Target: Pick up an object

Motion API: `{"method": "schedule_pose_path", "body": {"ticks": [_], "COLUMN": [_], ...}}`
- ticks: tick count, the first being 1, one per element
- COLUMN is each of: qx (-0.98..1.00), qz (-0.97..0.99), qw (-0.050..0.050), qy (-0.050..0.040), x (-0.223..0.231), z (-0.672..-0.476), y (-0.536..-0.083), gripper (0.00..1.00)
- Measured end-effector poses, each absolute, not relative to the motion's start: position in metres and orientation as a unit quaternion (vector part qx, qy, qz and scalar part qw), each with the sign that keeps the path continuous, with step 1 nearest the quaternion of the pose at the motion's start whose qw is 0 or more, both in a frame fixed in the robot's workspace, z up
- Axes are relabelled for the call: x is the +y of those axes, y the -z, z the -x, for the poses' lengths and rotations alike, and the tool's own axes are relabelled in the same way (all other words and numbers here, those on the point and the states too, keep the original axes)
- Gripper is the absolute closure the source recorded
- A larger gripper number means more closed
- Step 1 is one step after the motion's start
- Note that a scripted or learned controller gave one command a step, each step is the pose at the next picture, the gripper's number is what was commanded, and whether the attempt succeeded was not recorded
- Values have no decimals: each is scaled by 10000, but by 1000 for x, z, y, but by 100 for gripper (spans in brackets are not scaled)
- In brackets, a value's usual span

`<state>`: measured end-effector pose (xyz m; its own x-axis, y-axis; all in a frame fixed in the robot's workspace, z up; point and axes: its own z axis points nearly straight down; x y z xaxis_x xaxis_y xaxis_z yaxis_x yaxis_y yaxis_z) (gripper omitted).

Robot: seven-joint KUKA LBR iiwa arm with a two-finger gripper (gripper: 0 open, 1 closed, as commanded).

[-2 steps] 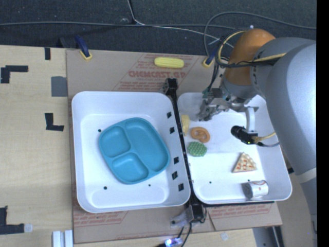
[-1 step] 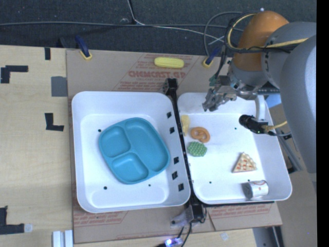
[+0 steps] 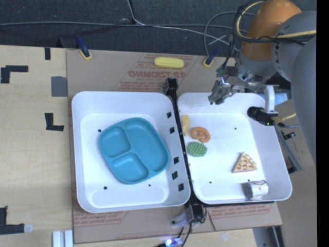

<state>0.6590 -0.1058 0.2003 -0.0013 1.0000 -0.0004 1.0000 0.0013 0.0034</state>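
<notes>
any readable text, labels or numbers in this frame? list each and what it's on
"CHEMCAST GP", roughly: red print on the brown cardboard sheet above the left bin; blurred, so the reading is uncertain.
More red print on the cardboard strip along the near edge, below the right bin: too small to read.
No legible text on the blue tray, the food items or the arm.

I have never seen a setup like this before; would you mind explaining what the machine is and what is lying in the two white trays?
One camera looks down at a slant. The grey robot arm, with an orange band, enters from the right; its gripper hangs above the right bin's far edge, holding nothing. That bin contains a pretzel, a green round piece, a pizza slice, a yellow piece and a small grey cylinder. The left bin holds a blue divided plate. A yellow object lies on the cardboard beyond.
</notes>
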Motion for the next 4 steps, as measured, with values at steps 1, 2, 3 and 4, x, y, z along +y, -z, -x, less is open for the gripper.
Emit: {"method": "schedule_pose_path", "body": {"ticks": [1,2,3,4], "qx": [7076,7090,7083,7089], "qz": [-7066,-7052,-7059,-7053], "qw": [10,-8,-7,-13], "qy": [-9,0,10,9], "x": [-106,-50,-2,51], "z": [-660,-658,-651,-630], "y": [-232,-237,-226,-231], "gripper": [100,100,100,100]}}
